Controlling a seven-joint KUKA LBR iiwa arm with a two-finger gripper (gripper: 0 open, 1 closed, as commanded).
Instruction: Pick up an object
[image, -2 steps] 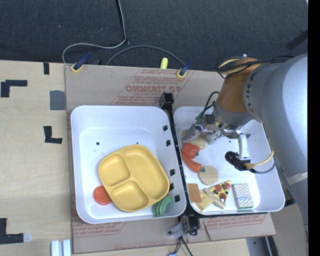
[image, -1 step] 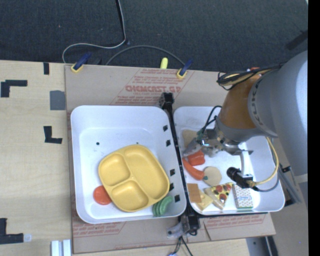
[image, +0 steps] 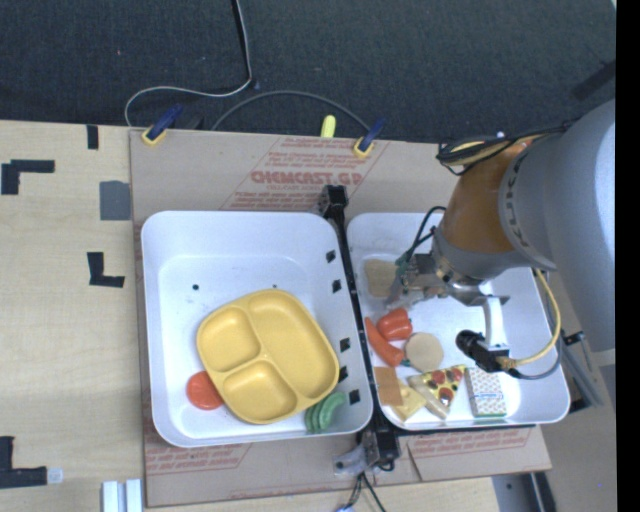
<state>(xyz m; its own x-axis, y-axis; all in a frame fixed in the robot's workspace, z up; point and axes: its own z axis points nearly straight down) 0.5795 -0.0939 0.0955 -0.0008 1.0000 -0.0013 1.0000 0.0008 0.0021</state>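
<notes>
Currently gripper sits low in right bin, jaw state can't tell. Tan cookie lies just beside it on the left; red pepper just below, apart.

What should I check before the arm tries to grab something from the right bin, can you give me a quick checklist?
1. Pickable things in the right white bin: ok; an orange-red pepper-shaped toy, a round tan disc, a pizza slice toy and a small white and green carton lie there.
2. Pincer over the right bin: ok, near its upper left part.
3. Pincer opening: cannot tell, the arm hides it.
4. Something already held: cannot tell.
5. Targets spaced apart: not ok; the toys crowd together.
6. Yellow divided plastic tray out of the way: ok, it sits in the left bin.
</notes>
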